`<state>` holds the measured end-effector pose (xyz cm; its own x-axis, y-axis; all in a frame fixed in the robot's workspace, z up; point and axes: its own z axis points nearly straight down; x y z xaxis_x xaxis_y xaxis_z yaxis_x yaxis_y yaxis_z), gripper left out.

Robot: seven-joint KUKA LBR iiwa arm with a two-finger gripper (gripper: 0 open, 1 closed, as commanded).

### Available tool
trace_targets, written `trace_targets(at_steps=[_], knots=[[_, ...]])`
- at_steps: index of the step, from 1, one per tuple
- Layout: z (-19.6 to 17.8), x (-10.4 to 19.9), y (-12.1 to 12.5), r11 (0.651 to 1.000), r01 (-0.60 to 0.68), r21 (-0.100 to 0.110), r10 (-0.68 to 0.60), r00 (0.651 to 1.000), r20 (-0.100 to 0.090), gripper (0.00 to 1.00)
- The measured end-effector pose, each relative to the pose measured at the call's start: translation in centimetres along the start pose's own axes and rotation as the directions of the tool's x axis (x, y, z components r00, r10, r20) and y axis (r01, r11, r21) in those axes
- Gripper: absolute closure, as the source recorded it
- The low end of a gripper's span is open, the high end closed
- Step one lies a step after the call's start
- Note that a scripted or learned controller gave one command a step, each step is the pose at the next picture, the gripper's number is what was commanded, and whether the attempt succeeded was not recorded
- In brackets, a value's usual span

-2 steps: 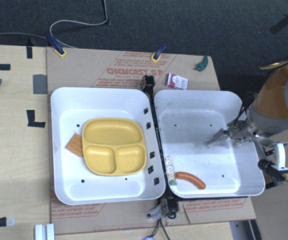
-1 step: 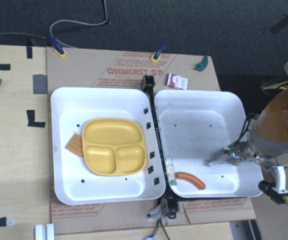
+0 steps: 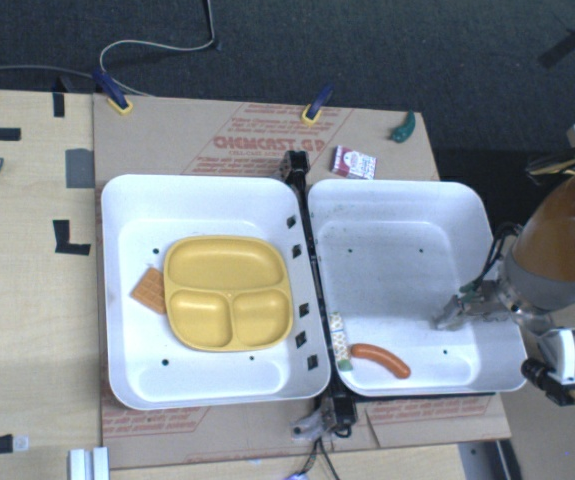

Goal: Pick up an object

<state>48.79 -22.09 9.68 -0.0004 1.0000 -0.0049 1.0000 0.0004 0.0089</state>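
Honestly, from my seat I cannot tell how the tool (image 3: 454, 313) stands; it is a small grey blur low over the right side of the right bin (image 3: 397, 196), and nothing shows clearly in its grip. Behind it the arm (image 3: 552, 258) comes in from the right, its orange band partly cut by the frame edge, so the wrist is hard to read.

Nearest to the tool, but apart from it, an orange sausage-shaped thing (image 3: 379, 359) lies on the right bin's floor towards the front wall; just beside its left end, against the divider, a small pale patterned strip (image 3: 338, 340) lies, too small for me to name.

Across the divider, the left bin (image 3: 127, 268) holds a yellow divided plate (image 3: 229, 292) with three compartments; a tan square piece (image 3: 149, 290) pokes out from under its left edge, mostly hidden.

Both bins sit on brown cardboard (image 3: 257, 140) laid over the worktop (image 3: 27, 268); on the cardboard behind the right bin lies a small red and white packet (image 3: 352, 162); yellow clamps (image 3: 317, 108) and a teal one (image 3: 403, 127) hold the far edge; a cable (image 3: 157, 43) loops over the dark floor beyond.
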Motion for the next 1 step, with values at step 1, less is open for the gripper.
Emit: trace_targets(at_steps=[1], knots=[[-0.93, 0.05, 0.05, 1.0, 0.0, 0.0, 0.0, 1.0, -0.001, 1.0]])
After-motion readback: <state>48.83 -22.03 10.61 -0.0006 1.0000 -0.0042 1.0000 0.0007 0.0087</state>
